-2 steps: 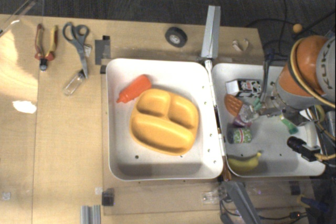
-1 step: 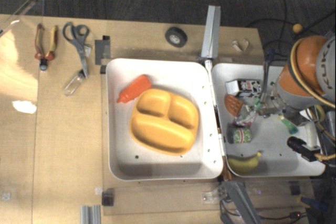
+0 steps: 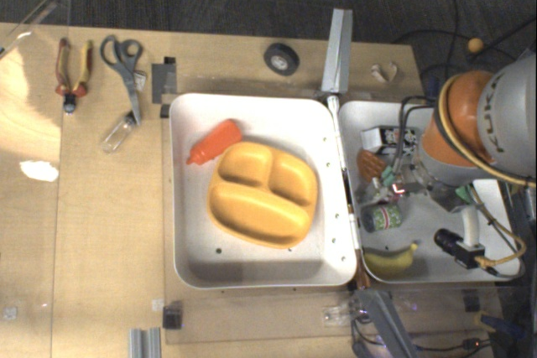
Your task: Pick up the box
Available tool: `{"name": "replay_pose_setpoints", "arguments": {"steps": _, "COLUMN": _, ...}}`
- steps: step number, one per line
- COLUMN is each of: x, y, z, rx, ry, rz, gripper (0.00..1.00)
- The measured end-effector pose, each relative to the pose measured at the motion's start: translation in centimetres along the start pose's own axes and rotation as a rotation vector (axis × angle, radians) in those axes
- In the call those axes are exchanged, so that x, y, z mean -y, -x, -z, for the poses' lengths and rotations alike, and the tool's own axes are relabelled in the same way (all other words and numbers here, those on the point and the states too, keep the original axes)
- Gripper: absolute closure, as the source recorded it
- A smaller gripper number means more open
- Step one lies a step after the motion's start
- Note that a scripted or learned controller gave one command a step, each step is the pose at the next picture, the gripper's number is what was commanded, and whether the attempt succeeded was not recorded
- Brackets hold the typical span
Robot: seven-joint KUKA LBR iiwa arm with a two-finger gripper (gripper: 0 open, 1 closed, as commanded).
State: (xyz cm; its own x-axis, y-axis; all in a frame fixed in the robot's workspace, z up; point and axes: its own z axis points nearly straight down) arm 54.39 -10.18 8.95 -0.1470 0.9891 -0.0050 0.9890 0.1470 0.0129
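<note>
Camera view looks down on a pale wooden worktop [image 3: 84, 222] with two white bins side by side. We see the box [image 3: 375, 136], small and white with dark print, in the far left corner of the right bin [image 3: 432, 222], close to the wall that divides the bins. Just in front of it lies a brown object [image 3: 369, 163] that we cannot identify.

The arm [image 3: 495, 126], grey with its orange band, reaches into the right bin from the right. Its gripper [image 3: 394, 183] is low over the middle of that bin, nearer to us than the box and apart from it. We cannot tell whether the gripper is open or closed, since clutter and cables blur it. Nothing that we can make out is held in it.

Just below the gripper a small green can [image 3: 384, 218] lies on its side, and a banana [image 3: 392, 258] rests along the near wall.

In the left bin [image 3: 189, 251] a yellow divided tray [image 3: 263, 194] sits bottom up near the middle, and an orange carrot-shaped toy [image 3: 213, 142] lies just beside its far left corner.

On the worktop left of the bins we see red-handled pliers [image 3: 70, 71] and grey scissors [image 3: 124, 67], with a roll of black tape [image 3: 282, 58] beyond the left bin.
</note>
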Motion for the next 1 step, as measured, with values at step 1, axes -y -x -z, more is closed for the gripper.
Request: {"name": "replay_pose_setpoints", "arguments": {"steps": 1, "x": -0.38, "y": 0.14, "z": 1.25, "rx": 0.005, "ry": 0.011, "rz": 0.002, "gripper": 1.00}}
